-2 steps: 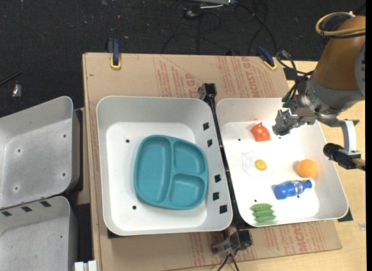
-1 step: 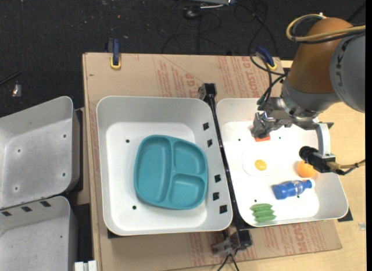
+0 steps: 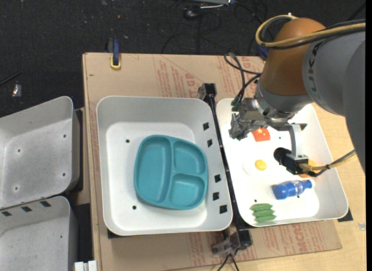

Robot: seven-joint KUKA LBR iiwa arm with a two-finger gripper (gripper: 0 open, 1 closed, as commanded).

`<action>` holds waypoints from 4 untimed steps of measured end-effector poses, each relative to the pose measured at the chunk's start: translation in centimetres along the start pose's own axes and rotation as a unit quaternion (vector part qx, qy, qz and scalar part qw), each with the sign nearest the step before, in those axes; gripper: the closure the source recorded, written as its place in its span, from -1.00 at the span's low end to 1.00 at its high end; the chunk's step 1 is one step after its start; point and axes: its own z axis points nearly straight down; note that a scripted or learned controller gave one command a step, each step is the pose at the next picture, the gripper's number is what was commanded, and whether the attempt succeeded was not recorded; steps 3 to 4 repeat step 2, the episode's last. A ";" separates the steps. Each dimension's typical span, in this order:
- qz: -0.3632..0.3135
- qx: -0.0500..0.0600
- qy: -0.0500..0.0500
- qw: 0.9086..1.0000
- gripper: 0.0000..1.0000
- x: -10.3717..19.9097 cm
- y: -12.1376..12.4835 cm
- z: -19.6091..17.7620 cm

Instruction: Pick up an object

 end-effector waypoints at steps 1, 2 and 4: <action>0.000 -0.001 0.000 1.000 1.00 4.4 0.8 -1.2; 0.000 -0.002 0.000 1.000 1.00 9.8 1.4 -2.7; 0.000 -0.002 0.000 1.000 1.00 9.8 1.4 -2.7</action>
